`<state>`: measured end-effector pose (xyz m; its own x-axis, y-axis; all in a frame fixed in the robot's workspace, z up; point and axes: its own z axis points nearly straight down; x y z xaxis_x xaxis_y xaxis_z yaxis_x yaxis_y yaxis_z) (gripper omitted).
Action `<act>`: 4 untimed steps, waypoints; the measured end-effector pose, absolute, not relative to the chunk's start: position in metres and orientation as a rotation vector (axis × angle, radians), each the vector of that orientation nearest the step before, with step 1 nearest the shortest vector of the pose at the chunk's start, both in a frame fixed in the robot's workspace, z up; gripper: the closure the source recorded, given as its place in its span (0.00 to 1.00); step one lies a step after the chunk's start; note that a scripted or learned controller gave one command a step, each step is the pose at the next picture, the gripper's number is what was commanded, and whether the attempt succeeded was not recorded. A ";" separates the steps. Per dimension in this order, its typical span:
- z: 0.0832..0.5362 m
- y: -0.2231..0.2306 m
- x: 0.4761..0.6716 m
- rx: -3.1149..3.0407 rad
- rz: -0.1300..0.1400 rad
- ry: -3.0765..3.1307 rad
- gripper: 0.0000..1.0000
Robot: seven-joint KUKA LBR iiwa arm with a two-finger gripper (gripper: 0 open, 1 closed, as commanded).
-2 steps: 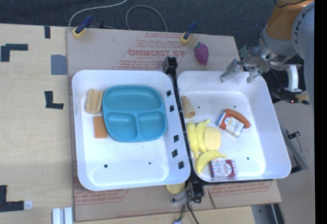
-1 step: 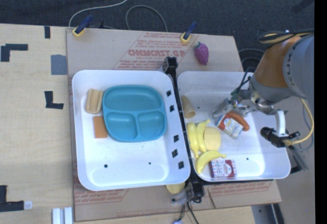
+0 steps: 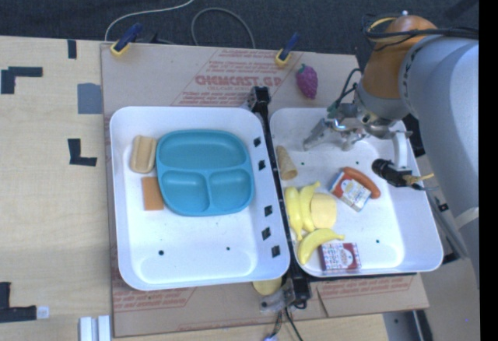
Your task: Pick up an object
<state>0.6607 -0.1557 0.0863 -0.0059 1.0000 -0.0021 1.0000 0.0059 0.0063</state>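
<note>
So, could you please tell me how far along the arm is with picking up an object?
Nothing looks picked yet. The hand sits low over the right bin's upper part, with no item visible in it. The bananas, sausage and red carton lie in that bin, so grasping and lifting remain.

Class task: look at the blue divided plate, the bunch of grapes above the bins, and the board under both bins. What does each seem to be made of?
Blue plate: probably moulded plastic, with a smooth even colour, rounded compartments and a soft sheen.
Grapes: likely toy plastic or rubber, a uniform purple, bumpy lump; too small to be sure.
Board: looks like cardboard, matt brown with red printed lettering.
</note>
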 end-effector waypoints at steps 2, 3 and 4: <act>0.203 -0.213 0.656 2.212 0.007 2.212 0.00; 0.104 -0.207 0.591 2.231 -0.011 2.228 0.00; 0.085 -0.140 0.579 2.212 -0.001 2.222 0.00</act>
